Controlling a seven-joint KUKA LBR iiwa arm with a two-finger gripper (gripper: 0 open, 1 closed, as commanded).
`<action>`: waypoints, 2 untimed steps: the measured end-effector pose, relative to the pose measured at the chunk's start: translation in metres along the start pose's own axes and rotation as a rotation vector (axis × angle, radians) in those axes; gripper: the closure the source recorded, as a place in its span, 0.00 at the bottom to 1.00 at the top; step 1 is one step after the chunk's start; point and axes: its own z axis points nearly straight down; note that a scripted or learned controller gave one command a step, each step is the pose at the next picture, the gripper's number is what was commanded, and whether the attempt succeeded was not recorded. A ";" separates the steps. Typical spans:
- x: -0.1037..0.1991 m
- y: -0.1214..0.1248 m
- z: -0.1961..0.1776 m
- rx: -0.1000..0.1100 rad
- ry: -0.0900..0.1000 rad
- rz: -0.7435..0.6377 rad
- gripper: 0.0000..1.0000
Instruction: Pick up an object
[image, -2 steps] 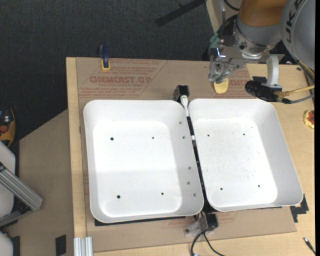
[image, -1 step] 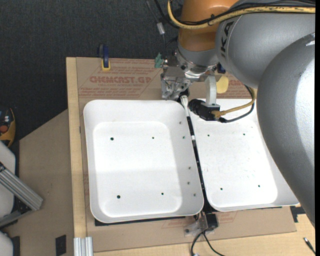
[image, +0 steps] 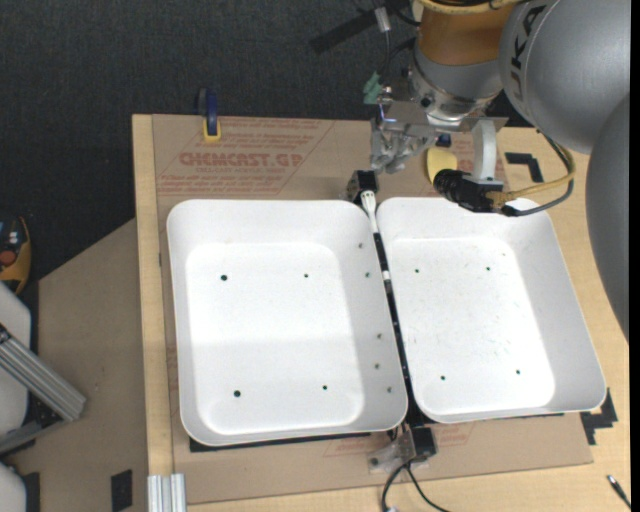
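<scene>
Arm status: the grey KUKA arm with the orange band above the wrist (image: 455, 35) comes in from the top right and sits over the far edge of the bench, behind the two bins. The two-finger gripper (image: 392, 150) hangs just past the far rim of the right bin, near the gap between the bins. Can't tell how far it's open; metal parts and cabling clutter that spot. Nothing visibly held.

Left shallow white plastic bin (image: 190, 300): bare floor with four small dark dots. Right shallow white plastic bin (image: 560, 300): same kind of dots plus fine dark specks across the floor. Can't make out any pickable object in either bin. The bins touch along a dark seam with small clips.

A pale yellow round piece (image: 440, 163) sits just beside the wrist hardware, beyond the right bin's far rim; can't tell if it's a loose object or part of the rig. A black connector with a yellow cable (image: 470, 190) hangs over that same rim.

Both bins rest on a brown cardboard sheet with red printed lettering (image: 250, 150). A small blue and yellow clamp (image: 209, 112) grips the sheet's far edge, well left of the gripper. Aluminium framing (image: 40, 385) shows at the lower left.
</scene>
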 end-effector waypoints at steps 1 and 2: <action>-0.055 0.000 -0.044 0.000 -0.001 0.002 1.00; 0.074 -0.002 -0.011 0.012 0.005 -0.015 1.00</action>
